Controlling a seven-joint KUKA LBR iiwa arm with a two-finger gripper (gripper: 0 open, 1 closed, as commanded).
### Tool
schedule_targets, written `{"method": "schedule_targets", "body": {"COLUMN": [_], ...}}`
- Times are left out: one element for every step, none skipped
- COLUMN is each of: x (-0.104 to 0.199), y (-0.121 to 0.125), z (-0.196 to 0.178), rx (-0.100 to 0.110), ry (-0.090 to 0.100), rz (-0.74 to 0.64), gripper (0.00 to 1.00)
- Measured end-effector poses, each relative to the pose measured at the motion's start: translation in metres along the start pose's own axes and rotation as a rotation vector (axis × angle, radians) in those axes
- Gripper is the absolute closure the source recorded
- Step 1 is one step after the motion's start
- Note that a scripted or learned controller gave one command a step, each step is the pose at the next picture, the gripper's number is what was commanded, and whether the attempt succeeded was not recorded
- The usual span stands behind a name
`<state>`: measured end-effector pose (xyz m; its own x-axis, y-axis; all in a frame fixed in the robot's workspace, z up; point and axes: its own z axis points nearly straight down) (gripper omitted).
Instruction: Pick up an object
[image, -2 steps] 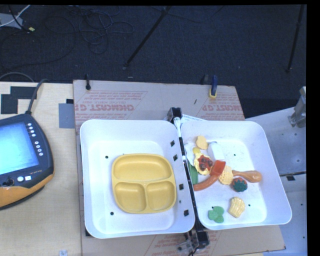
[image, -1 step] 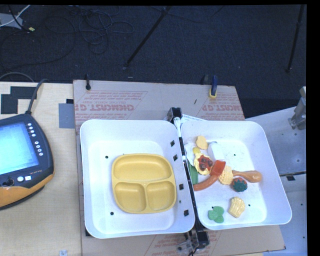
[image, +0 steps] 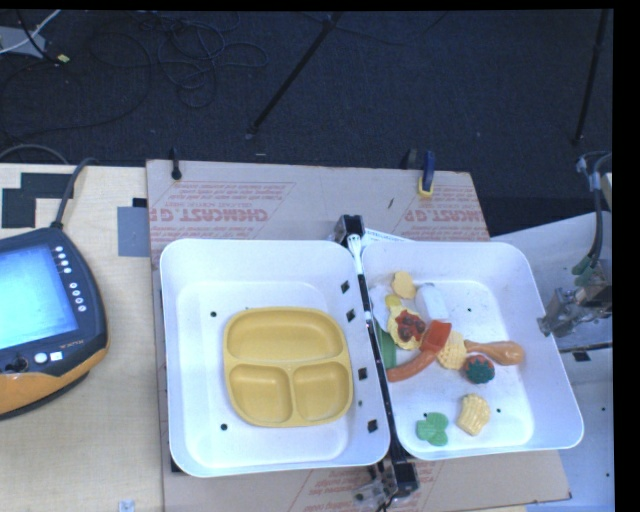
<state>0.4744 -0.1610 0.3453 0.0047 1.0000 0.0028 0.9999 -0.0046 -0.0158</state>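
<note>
The right white bin (image: 545, 400) holds several toy foods bunched near its left wall. Among them are a yellow piece (image: 403, 285), a white block (image: 433, 300), a yellow slice with a red topping (image: 407, 327), a red piece (image: 436, 335) and a reddish sausage (image: 408, 368). To their right lie an orange carrot (image: 497, 351) and a dark green and red item (image: 480, 370). Nearer the front, apart from the rest, lie a corn cob (image: 473, 413) and a green leafy piece (image: 433, 429). The left white bin (image: 190, 300) holds a yellow three-compartment tray (image: 288, 365).
Both bins rest on cardboard (image: 300, 200) with a blue clamp (image: 427, 172) at its back edge. A teach pendant with a lit screen (image: 40, 315) lies on the bench at the left. A grey metal fixture (image: 570, 312) and a cable stand beyond the right bin.
</note>
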Motion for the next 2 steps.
{"method": "schedule_targets", "body": {"x": [0.0896,0.0866], "y": [-0.0006,-0.0005], "z": [-0.1549,-0.1562], "rx": [-0.028,-0.011], "ry": [-0.003,-0.004], "rz": [-0.015,-0.011], "gripper": [1.0,1.0]}}
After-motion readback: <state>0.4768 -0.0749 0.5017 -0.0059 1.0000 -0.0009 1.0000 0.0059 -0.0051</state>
